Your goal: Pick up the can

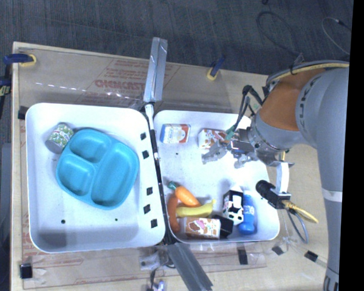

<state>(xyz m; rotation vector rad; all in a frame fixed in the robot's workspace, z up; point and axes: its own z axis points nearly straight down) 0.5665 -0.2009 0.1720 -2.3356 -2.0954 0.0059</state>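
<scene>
Can (59,136) in left bin (34,183), beside blue tray (98,168); hand (217,151) over right bin (269,228).
Hand's opening cannot be told, nothing seen held; risk: descending here grabs the wrong item, can well apart.

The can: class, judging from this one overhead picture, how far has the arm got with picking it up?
Done: nothing visible. The can lies in the left bin, tucked against the blue divided plate, untouched. In hand: the gripper hangs over the right bin near a small packet, far from the can. Left: cross to the left bin, grasp the can, lift it.
</scene>
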